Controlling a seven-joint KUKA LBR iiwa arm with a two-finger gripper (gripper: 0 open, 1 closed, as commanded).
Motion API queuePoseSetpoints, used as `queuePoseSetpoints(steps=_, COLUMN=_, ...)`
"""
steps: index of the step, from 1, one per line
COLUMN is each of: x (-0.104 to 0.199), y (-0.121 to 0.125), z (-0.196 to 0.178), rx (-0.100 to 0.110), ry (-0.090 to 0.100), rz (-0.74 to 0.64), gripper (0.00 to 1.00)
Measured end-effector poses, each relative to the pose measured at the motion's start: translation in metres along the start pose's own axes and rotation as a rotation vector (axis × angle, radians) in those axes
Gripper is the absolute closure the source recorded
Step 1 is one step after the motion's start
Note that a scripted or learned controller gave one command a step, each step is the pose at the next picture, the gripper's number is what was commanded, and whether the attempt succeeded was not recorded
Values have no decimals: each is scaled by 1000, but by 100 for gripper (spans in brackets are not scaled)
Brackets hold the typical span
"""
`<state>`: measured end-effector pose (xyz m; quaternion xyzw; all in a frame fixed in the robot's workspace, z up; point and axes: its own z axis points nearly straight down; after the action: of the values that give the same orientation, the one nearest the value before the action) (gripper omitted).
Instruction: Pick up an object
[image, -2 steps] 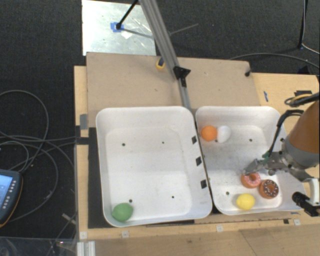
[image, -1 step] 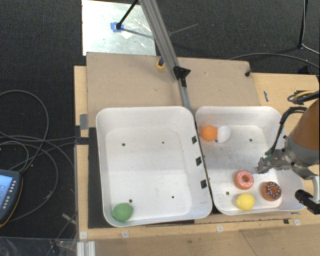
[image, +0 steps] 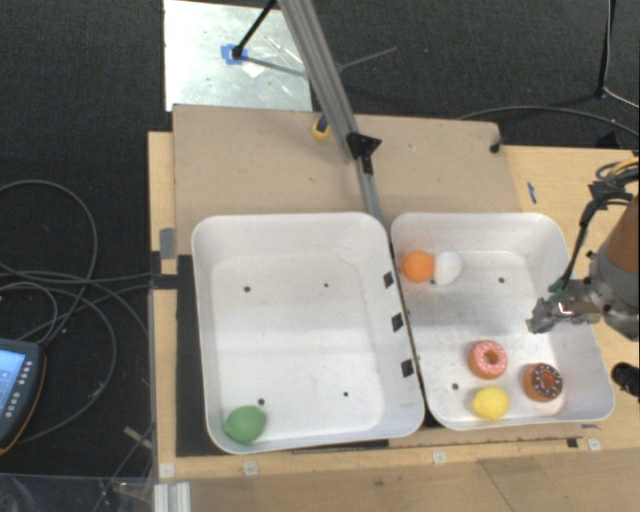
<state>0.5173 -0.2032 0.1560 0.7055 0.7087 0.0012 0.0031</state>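
My pincer (image: 543, 318) hangs over the right edge of the right shallow white bin (image: 570, 255). It is small and grey from up here, and I cannot tell how it is set. I see nothing in it.

In that right bin there are five little things. An orange ball (image: 418, 266) sits near the top left, and a white ball (image: 447, 267) is touching it on the right side. Lower down sits a pink frosted donut (image: 488, 359). Just beside it, to the right, is a brown chocolate donut with sprinkles (image: 544, 382). A yellow round lemon-like thing (image: 490, 403) lies just below the pink donut, near the front wall. My pincer is above and a bit to the right of the donuts, apart from them.

The left shallow white bin (image: 210, 300) has one green ball (image: 244, 424) in its front left corner, well apart from my pincer.

Both bins sit side by side on the light wooden bench (image: 440, 150). A grey metal pole (image: 330, 85) slants over the back of the bench.
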Motion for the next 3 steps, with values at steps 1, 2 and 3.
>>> queuePoseSetpoints(steps=1, x=-1, y=12, z=-49, rx=-1, ry=0, rz=-1, gripper=100)
queuePoseSetpoints(steps=2, x=-2, y=13, z=-81, rx=1, ry=1, rz=-1, gripper=100)
queuePoseSetpoints(steps=3, x=47, y=41, z=-88, rx=1, ry=3, rz=-6, gripper=100)
